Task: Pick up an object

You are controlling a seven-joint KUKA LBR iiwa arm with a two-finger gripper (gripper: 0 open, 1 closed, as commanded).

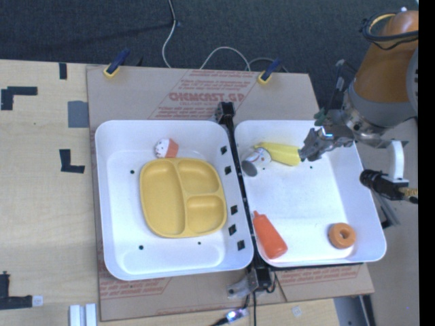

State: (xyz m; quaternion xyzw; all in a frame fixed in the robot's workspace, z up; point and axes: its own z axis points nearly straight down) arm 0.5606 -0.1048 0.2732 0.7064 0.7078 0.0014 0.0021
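Observation:
In the right bin (319, 212) lie a yellow banana (279, 153) at the back, a small grey and white object (254, 160) just left of it, an orange bottle-shaped toy (269, 236) at the front left and a brown doughnut (341, 236) at the front right. My gripper (314, 145) hangs at the bin's back right, just right of the banana's end, with nothing seen between its dark fingers. The left bin (119, 202) holds a yellow divided plate (182, 197) and a small white and orange toy (165, 148) behind it.
The two bins sit side by side on a cardboard sheet (204, 94), joined by a black divider (234, 182). A white cable (204, 56) loops behind them. The arm's grey and orange body (387, 80) stands over the right bin's far right edge.

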